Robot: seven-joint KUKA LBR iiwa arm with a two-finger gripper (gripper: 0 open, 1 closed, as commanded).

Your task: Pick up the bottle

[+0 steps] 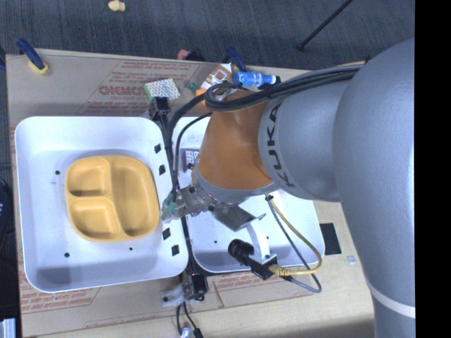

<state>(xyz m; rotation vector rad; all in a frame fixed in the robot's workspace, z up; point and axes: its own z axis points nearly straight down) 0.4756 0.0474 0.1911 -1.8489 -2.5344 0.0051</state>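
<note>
The grey arm (338, 132) takes up most of the right half of the scene, reaching in over the right bin (304, 225) with its orange band (232, 146) sitting above that bin's far half. It hides nearly all of that bin's floor; I can see just a bare strip at the near right.

The left bin (28, 189) lies open to view and holds a yellow divided plate (111, 196) towards its middle.

The gripper (180, 204) is low down at the ridge where the two bins meet, just right of the plate. From here I cannot tell whether it is open or closed, or whether anything is in it.

Where the bottle lies I cannot tell. My guess is that it is in the right bin under the arm.

A small patterned packet (162, 89) and a blue clamp (250, 79) sit along the far edge of the bench (106, 69).

As for handling, I would expect a bottle in a bin like this to be light, fairly stiff, smooth-sided and liable to roll or squirt sideways if pinched off-centre. The safest hold would be across the body near the middle of its length, squarely, rather than at the narrow neck.
</note>
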